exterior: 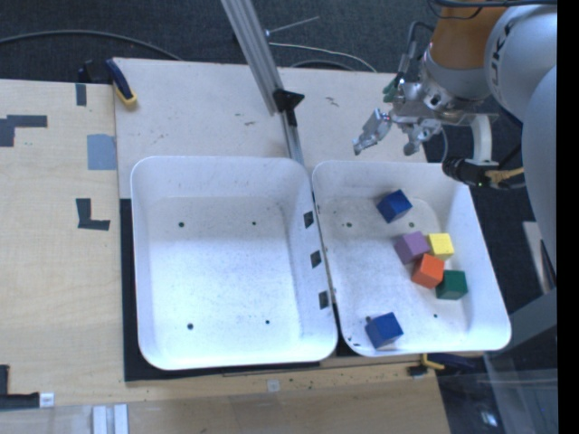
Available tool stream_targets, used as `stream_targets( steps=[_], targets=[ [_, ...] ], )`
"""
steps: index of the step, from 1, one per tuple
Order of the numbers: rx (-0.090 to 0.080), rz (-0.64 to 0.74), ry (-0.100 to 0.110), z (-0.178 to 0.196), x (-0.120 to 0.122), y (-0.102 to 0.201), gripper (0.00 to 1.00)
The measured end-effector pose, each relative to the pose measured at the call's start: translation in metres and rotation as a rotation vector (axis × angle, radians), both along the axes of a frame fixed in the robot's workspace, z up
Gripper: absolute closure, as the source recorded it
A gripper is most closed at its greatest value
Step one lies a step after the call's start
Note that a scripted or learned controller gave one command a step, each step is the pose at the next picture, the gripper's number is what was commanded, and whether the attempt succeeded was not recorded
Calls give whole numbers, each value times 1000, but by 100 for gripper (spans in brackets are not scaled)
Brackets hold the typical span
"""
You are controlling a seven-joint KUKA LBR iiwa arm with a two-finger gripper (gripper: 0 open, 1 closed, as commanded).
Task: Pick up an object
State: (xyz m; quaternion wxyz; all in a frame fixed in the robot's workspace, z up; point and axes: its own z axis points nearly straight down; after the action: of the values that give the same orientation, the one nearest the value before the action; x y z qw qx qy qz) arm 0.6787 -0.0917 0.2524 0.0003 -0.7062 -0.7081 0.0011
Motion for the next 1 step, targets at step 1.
stream_targets(
  steps=[1],
  targets=[
    [0,-5,7,-105,0,-66,0]
  ],
)
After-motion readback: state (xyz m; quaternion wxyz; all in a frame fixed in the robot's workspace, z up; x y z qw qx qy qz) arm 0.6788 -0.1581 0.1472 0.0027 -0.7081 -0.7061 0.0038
